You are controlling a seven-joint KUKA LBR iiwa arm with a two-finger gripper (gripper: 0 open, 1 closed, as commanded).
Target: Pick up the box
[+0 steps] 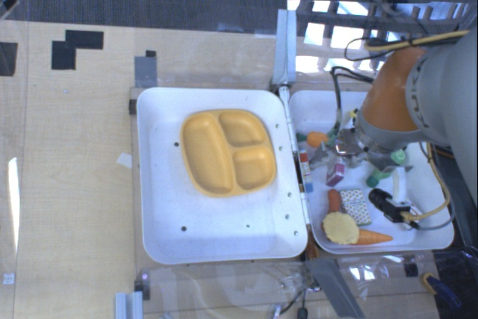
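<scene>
The gripper [337, 153] hangs low over the right bin [441, 239]; I cannot tell its state. The small box [335, 173] lies just beneath it. Seemingly the approach step; next comes a straight descent onto it.

Grey arm [441, 86] reaching from right, orange-banded wrist bent down, claw [337, 153] lowered

Two shallow white bins sit side by side on the counter [67, 160]: the left bin [160, 235] and the right bin [437, 235]. The left one carries one yellow three-compartment plastic plate [228, 151]. The right one holds one orange toy carrot [371, 237], one round yellow cookie-like piece [340, 228], one small patterned box [356, 205], plus other small items too cluttered to count.
</scene>
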